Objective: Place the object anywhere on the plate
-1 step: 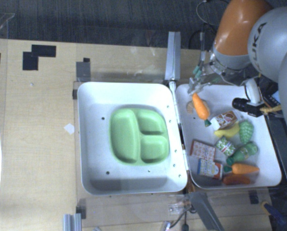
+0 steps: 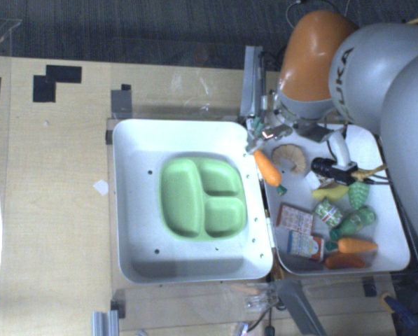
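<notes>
Pale wooden bench (image 2: 47, 208) under dark, perhaps carpeted, floor (image 2: 124, 12) beyond

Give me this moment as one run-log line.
gripper: over rim between bins | carrot: beside it, across rim, grasp unclear | plate: left bin, nothing on it | placement: not done

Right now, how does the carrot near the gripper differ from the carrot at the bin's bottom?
The upper carrot lies slanted across the divide between the two bins, just below the gripper. The lower carrot lies nearly level inside the right bin, among other toys. The upper one's green tip points down-right; the lower one's points left. Both are orange toy carrots.
</notes>
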Available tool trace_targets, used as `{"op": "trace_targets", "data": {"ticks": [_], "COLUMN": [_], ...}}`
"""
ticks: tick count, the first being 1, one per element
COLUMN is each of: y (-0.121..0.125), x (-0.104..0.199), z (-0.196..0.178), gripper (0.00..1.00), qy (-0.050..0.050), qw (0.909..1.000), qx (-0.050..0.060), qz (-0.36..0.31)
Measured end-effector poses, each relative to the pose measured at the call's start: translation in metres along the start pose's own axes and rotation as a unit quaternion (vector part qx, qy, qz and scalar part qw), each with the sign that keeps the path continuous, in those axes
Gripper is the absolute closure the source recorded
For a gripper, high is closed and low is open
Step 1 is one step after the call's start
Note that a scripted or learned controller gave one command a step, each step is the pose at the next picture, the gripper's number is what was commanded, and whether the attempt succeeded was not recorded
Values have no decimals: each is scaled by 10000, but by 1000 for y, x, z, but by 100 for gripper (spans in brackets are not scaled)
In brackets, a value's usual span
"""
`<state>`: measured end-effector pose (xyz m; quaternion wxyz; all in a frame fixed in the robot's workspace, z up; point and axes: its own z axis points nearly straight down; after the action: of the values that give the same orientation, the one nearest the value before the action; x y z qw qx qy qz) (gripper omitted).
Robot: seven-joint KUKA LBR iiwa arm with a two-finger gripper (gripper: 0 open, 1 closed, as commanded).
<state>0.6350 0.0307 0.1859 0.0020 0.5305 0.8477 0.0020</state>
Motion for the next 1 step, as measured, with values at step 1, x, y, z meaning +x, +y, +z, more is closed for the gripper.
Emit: {"op": "trace_targets", "data": {"ticks": [1], "y": [23], "x": [56], "z": [-31], "gripper": [100], "qy": [1], "qw": [9989], "qx": [-7], "qz": [-470]}}
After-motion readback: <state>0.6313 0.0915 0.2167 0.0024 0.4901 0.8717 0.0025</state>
